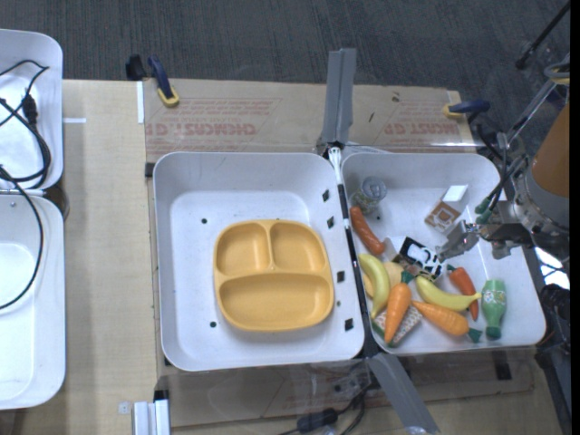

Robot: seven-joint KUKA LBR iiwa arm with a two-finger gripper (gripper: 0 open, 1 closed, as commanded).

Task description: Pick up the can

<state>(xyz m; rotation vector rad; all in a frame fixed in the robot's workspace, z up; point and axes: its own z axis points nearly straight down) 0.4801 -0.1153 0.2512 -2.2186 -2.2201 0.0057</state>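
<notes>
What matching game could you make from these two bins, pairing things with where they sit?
Things:
1. yellow divided plate
2. green bottle
3. can
4. bananas

Places:
A. right bin's near right corner
B. right bin's far left part
C. middle of the left bin
D. right bin, by the wall between the bins

Pairs: 1-C, 2-A, 3-B, 4-D

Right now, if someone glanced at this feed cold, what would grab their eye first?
Probably the yellow divided plate, alone in the middle of the left bin. Next, the bright heap at the front of the right bin: bananas, carrots and a green bottle. The gripper hangs just above that heap, reaching in from the right.
</notes>
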